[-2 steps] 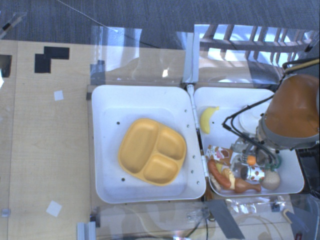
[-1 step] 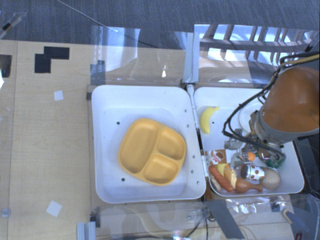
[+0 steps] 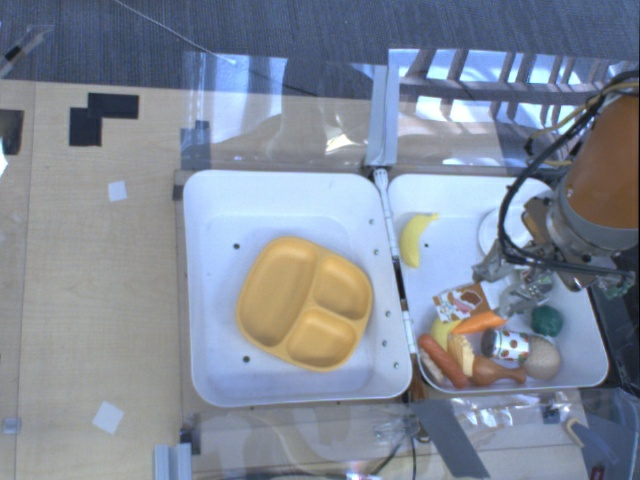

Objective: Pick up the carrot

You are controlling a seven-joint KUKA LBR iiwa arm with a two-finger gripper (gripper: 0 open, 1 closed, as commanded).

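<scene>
The orange carrot (image 3: pixel 479 322) lies in the right bin (image 3: pixel 440 268), on top of a pile of toy foods near the bin's front. My gripper (image 3: pixel 512 286) hangs just above and a little to the right of the carrot, its metal fingers pointing down toward the pile. The carrot rests on the pile, not between the fingers. The arm's orange band and grey wrist cover the bin's right part.
A yellow banana (image 3: pixel 414 237) lies at the right bin's left side. Around the carrot sit a sausage (image 3: pixel 441 359), a small can (image 3: pixel 508 345), a green item (image 3: pixel 547 319) and a snack packet (image 3: pixel 460 299). The left bin (image 3: pixel 215 268) holds a yellow divided plate (image 3: pixel 303 301).
</scene>
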